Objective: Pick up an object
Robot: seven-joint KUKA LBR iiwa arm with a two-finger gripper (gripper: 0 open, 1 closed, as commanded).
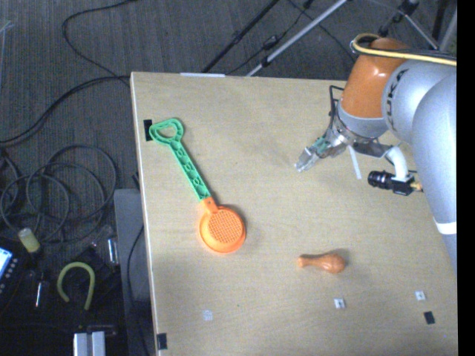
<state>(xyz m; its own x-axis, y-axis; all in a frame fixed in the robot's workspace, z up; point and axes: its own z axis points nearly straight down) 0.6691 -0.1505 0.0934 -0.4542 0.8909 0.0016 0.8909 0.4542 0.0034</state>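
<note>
Nearest the camera, a small orange drumstick-shaped toy (323,262) lies flat on the bench (245,310), its thin end pointing left. A few small dark and pale markers sit on the surface just beyond its lower right.

Further in, to the left, lies a toy strainer (200,191): orange mesh head towards the camera, green perforated handle running up and left to a looped end. It rests flat and well apart from the drumstick.

Farthest in, on the right, the gripper (310,156) hangs above bare bench surface, tips pointing left and down. The fingers appear slightly parted with nothing between them; no object is touching them.

Assessment: the pick has not been made. The arm appears to be in the approach stage, poised over a spot that offers nothing to grasp. The drumstick is the closer candidate, lying towards the camera from the gripper. The next move would call for travel over that object, alignment of the fingers across its narrow body, then a descent to the surface before closing.
</note>
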